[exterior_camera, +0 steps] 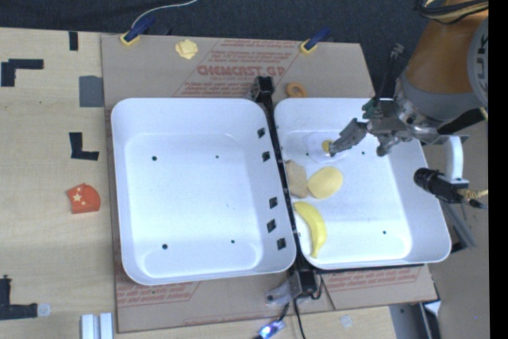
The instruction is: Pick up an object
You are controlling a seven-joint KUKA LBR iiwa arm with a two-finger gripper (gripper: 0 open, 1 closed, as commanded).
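The banana (311, 226) lies at the right bin's (397, 246) front-left corner, lemon (325, 182) just behind; the gripper (340, 144), fingers apart and empty, hangs near the back edge, so this looks like approach, needing a descent onto one.

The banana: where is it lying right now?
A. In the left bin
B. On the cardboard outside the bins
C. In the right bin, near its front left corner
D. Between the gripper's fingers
C: the banana lies in the right bin, close to the divider between the bins.
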